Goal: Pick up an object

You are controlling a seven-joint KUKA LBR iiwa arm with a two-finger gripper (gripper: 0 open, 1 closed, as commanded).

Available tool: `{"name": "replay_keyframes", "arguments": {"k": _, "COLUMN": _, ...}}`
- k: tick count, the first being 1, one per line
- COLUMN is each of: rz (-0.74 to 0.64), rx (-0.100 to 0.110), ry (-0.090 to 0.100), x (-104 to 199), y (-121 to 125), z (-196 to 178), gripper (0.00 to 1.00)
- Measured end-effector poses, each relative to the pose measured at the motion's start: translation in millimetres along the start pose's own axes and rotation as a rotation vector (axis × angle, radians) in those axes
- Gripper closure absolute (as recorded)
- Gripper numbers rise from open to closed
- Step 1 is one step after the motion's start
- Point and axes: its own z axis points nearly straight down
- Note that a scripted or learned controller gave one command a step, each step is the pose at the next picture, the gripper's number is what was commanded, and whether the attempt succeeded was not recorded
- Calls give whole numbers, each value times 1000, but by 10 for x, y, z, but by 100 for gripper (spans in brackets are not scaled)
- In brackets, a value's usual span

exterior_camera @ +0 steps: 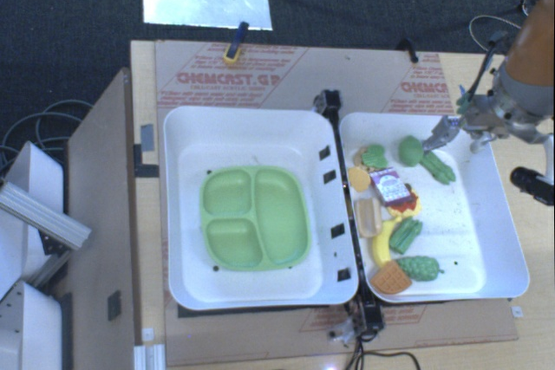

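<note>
From the camera above the bench, my arm comes in from the right, grey with its orange band high near the frame edge. My gripper hangs over the upper part of the right bin, its tip slanting down and to the left. I cannot tell from this angle how its tip is set, and I see nothing caught in it.

The tip sits just beside a round green toy vegetable, and a longer bumpy green piece lies just below it. Whether the tip touches either one I cannot make out.

The other toy foods crowd the left half of that bin. A leafy green piece lies near the top, with a round tan piece under it. A red and white packet rests on something yellow. Below that come a pale tan stick, a yellow banana, a green ridged piece, a waffle-patterned orange piece and another bumpy green piece near the bottom rim.

The left bin holds a light green divided tray with three compartments, lying flat in the middle. Black clips run along the seam where the two bins meet.
</note>
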Motion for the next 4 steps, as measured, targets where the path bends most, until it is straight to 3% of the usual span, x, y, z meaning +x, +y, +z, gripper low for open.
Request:
{"name": "replay_keyframes", "arguments": {"k": 1, "rz": 0, "rx": -8, "ry": -2, "x": 172, "y": -410, "z": 1244, "gripper": 0}}
{"name": "replay_keyframes", "arguments": {"k": 2, "rz": 10, "rx": -4, "ry": -9, "x": 443, "y": -1190, "z": 1380, "gripper": 0}}
{"name": "replay_keyframes", "arguments": {"k": 3, "rz": 5, "rx": -5, "ry": -4, "x": 459, "y": -1154, "z": 1277, "gripper": 100}}
{"name": "replay_keyframes", "arguments": {"k": 4, "rz": -8, "rx": -7, "ry": 2, "x": 1173, "y": -1103, "z": 342, "gripper": 100}}
